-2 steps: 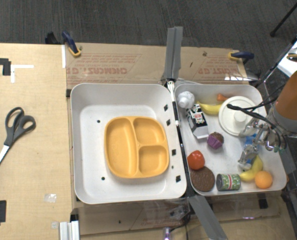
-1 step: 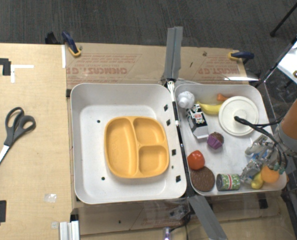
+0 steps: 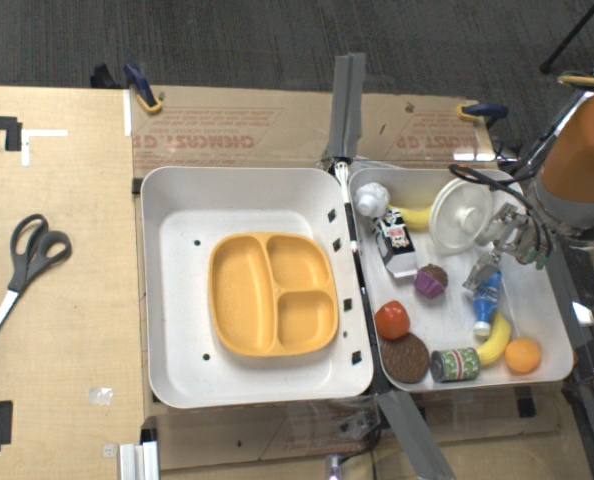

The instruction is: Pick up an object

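though cluttered, right bin [image 3: 562, 320]; banana [image 3: 495, 340]

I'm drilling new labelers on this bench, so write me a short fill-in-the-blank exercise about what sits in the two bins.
1. The yellow tray in the left bin is divided into ____ compartments.
2. The orange lies in the ____ bin, beside the banana.
3. The tomato sits just above the round ____ cookie.
4. The pincer hangs over a ____ bottle.

Missing words: three; right; brown; blue
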`<state>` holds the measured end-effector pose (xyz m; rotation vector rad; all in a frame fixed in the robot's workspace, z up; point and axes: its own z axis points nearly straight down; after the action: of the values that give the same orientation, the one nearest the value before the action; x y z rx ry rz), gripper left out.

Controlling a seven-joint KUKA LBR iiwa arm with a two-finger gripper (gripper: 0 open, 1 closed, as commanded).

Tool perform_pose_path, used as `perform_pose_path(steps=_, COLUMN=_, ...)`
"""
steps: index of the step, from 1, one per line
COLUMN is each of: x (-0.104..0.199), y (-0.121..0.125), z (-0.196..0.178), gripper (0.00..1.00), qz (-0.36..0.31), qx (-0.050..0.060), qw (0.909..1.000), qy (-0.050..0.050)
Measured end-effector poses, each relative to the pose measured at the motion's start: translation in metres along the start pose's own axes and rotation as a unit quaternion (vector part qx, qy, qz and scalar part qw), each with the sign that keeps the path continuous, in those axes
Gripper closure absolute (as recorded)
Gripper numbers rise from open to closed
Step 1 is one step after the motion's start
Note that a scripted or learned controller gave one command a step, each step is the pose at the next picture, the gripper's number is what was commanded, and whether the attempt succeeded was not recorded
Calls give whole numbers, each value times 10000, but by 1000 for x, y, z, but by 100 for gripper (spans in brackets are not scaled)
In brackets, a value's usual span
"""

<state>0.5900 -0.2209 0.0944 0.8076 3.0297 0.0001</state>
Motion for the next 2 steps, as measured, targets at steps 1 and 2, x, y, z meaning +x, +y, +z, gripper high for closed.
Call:
perform_pose_path(steps=1, x=-2, y=1, z=-11, gripper=100, qz=-16, qx=0, qw=10000, qy=-30)
perform_pose_path(steps=2, x=105, y=-42, z=2, gripper=100, qz=637, qx=9, qw=9980, qy=27)
